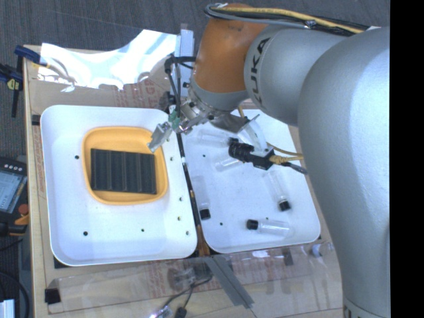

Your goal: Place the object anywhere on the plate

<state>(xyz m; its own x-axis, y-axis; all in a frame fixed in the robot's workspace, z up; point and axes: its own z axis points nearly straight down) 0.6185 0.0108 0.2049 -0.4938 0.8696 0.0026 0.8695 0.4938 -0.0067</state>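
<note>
Gripper (160,138): is hanging over the back right corner of the plate (90,171), right at its yellow rim and close to the wall where the two bins meet.
Gripper state: is not showing clearly from this angle, so I cannot tell whether it is open, closed or carrying anything.
Plate: is sitting in the left bin (66,224), toward the back. A dark ridged insert (126,171) is covering most of its middle.
Task's thing: a capped vial (268,226) is lying near the front edge of the right bin (232,194), and a second vial (281,196) is lying just behind it. A clear tube (225,165) is resting nearer the middle. All three are lying well apart from the plate.
Black piece (204,213): is lying by the right bin's left wall.
Edges: the plate's right rim is running near the left bin's right wall, while its left rim is leaving a band of white floor.
Open room: bare floor is stretching across the front half of the left bin.
Arm (318,78): is reaching in over the back and right of the right bin.
</note>
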